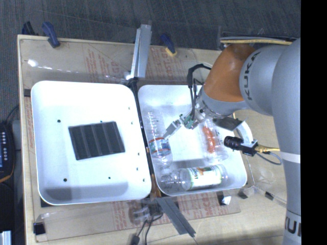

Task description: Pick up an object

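Note:
My gripper (174, 127) reaches down-left from the grey and orange arm (230, 83) into the right bin (153, 98). Its tip is just above a clear bottle with a blue label (159, 147), which lies along the bin's left wall. Whether the tip touches the bottle, I cannot tell. A second clear bottle with a green and white label (200, 176) lies on its side along the bin's near wall. An orange, partly clear item (209, 138) lies at the right of the bin, below the wrist.
The left bin (51, 101) holds a black ribbed rectangular pad (96, 139) near its middle. A metal bar (140, 50) stands between the bins at the back. Blue clamps (50, 34) grip the bench's far edge. A cable (265, 151) trails off the wrist to the right.

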